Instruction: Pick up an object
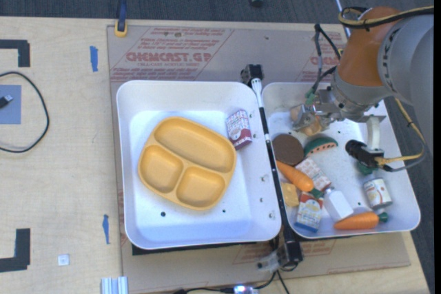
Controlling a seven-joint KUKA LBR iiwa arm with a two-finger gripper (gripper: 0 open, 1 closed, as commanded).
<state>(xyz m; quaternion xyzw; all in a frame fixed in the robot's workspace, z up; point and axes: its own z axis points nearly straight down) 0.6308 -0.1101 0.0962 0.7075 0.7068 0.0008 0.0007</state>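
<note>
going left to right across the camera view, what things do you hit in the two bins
yellow divided plate → small red and white can → brown disc → watermelon slice → small tin can

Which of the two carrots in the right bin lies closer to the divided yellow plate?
The carrot by the right bin's left wall, under the brown disc. The other carrot lies near that bin's bottom right corner, farther from the plate.

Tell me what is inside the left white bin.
The left white bin holds a yellow three-compartment plate lying flat and a small red-and-white carton near its right wall. Whatever lies beneath the plate is covered.
</note>
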